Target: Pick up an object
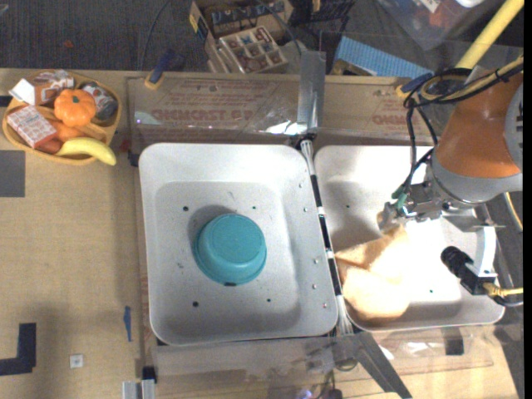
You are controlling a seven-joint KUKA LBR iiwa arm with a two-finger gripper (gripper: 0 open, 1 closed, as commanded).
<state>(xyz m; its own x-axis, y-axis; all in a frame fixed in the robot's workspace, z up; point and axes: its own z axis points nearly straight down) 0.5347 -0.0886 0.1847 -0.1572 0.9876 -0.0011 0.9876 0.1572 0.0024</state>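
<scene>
At the far left corner of the bench sits a shallow yellow dish (pixel 12 126) of toy food, with an orange pumpkin (pixel 75 106) in its middle, a banana (pixel 88 149) along its near rim and small printed boxes (pixel 32 125) around them. To its right lies the left bin (pixel 170 181), whose only load is a teal bowl (pixel 231 248). The bowl stands mouth down near the bin's centre, slightly toward the near edge and well apart from all four walls. Past the divider where the two bins meet lies the right bin (pixel 357 177). A pale tan object (pixel 376 293), soft in outline and blurred, lies in this bin's near left corner, close against the left wall and near the front edge. From its bulk a narrower part rises toward the far right and ends just under the gripper (pixel 398 215). The gripper hangs over the middle of the right bin, beside and above the upper tip of the tan object. The two look to be touching or nearly so, though blur hides the meeting point. It cannot be told how far the gripper is open, nor whether it has hold of the tan object. The grey arm (pixel 478 144) with its orange band enters over the bin's right edge.
</scene>
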